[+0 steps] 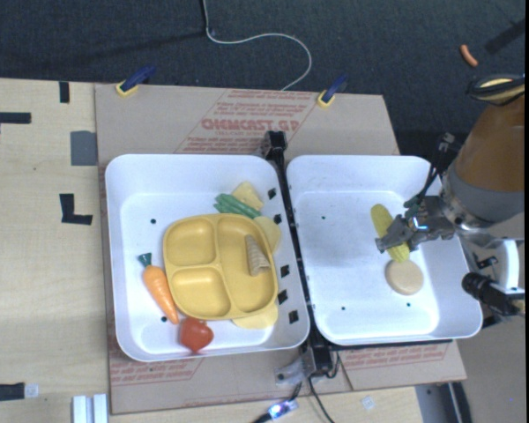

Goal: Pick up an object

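Over the right bin point(335, 324) you see the gripper point(398, 236) on the yellow corn cob point(386, 223), its grip unclear, a tan round piece point(405, 278) just beside.

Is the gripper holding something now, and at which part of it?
It cannot be told. The gripper is down at the corn cob in the right bin, over its middle, but a hold is not visible.
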